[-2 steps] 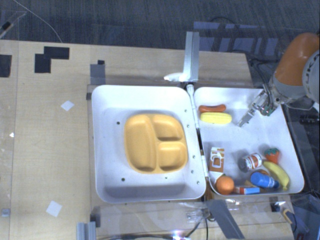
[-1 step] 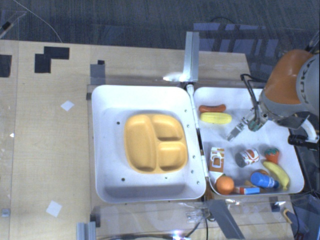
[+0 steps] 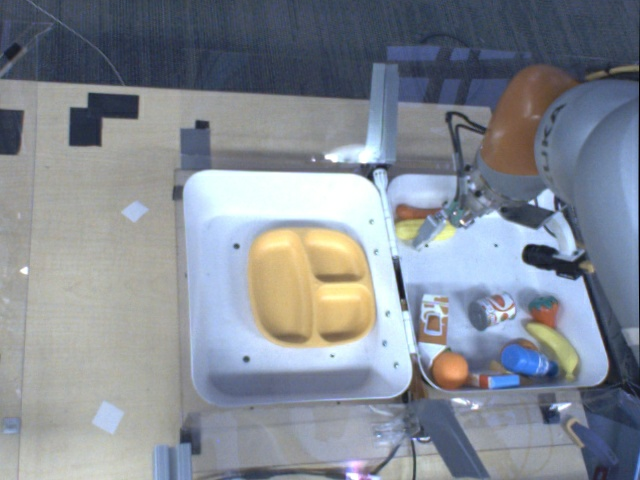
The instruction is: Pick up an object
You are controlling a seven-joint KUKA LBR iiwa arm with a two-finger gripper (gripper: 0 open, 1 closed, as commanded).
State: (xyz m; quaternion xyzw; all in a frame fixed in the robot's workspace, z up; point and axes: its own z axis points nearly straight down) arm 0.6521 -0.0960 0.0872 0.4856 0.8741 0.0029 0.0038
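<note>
The grey arm with its orange band [image 3: 520, 118] reached in from the right over the right-hand shallow white bin [image 3: 590, 368]; the pincer [image 3: 435, 230] sat low in that bin's upper left corner, tip just beside a yellow banana-like piece [image 3: 410, 230] and an orange-red piece [image 3: 410, 211] against the wall; whether its tips were spread or closed I could not tell, and nothing showed between them.

No single target was fixed by the task; the nearest candidates were those two pieces at the corner. Lower in the same bin lay a small white-and-orange carton [image 3: 434, 318], a grey can on its side [image 3: 492, 311], a round orange fruit [image 3: 451, 369], a blue rounded bottle-like object [image 3: 527, 359], a long yellow banana [image 3: 556, 347] and a small red strawberry-like piece [image 3: 543, 309]. The left white bin [image 3: 210, 218] held a yellow three-compartment plastic tray [image 3: 310, 284]; both bins stood on the pale wood desk [image 3: 90, 268].

Risks, as judged: the corner pieces lay tight to the wall and to each other, so the pincer could strike the rim, close on both, or nudge one aside and shut on air; a curved, smooth surface might slip out on lifting.

Labels: the carton and can bore printing, too small to read; no brand legible.
</note>
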